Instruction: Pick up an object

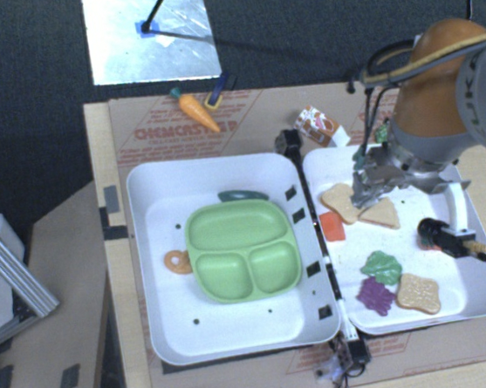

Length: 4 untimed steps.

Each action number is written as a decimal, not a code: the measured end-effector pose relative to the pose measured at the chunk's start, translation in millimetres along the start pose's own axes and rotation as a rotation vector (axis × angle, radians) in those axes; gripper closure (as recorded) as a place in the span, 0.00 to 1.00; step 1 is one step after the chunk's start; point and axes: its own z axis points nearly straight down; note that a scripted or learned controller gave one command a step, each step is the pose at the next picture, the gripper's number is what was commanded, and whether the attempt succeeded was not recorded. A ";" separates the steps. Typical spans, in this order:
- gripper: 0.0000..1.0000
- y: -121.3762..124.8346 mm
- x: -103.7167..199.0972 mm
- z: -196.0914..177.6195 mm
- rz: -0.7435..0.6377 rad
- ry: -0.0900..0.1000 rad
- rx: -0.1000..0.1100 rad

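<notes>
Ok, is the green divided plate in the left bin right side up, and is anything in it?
Right side up and empty: the green plate shows its three hollow sections facing the camera, all bare green. It sits in the left bin.

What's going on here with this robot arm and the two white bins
A grey and orange robot arm reaches in from the right, its gripper low over the right bin, above two tan toy bread pieces. Nothing is visibly held. The left bin holds a green divided plate and a small pretzel.
</notes>
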 end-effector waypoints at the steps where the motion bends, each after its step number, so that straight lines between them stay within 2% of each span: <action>1: 1.00 -7.1 8.9 -11.4 -0.005 0.001 -0.001; 2: 1.00 -1.2 0.0 -4.7 -0.001 0.000 -0.002; 4: 1.00 1.2 12.1 -13.6 -0.005 0.001 -0.002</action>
